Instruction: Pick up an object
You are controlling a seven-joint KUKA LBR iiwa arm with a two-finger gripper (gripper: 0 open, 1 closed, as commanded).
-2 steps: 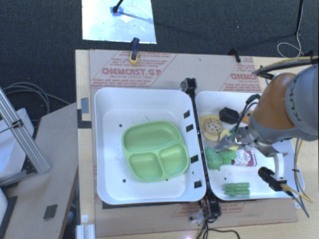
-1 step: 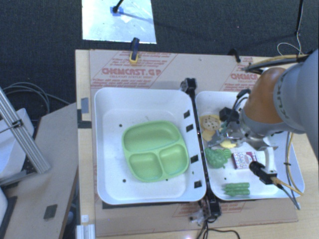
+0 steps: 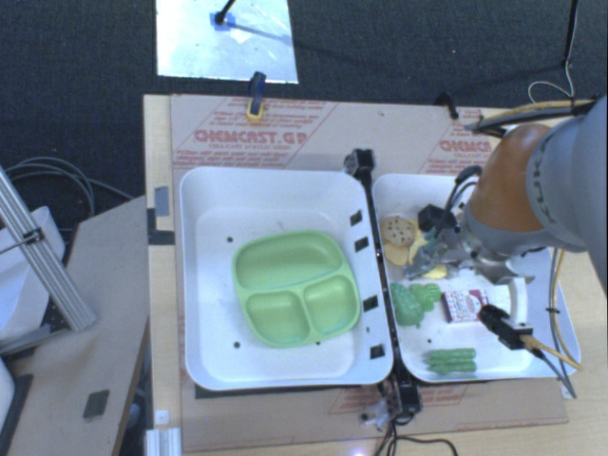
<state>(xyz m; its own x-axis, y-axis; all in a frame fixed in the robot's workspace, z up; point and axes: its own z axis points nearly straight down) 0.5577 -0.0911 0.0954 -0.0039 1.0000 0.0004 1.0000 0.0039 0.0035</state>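
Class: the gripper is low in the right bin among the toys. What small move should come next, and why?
Probably a short descent onto the yellow item directly beneath the gripper. It hangs just above that piece, with the green toy and cookie close by, so sideways travel risks nudging them.

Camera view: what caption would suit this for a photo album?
A grey-and-orange arm's gripper reaches into the right bin of small items, beside a green divided tray in the left bin.
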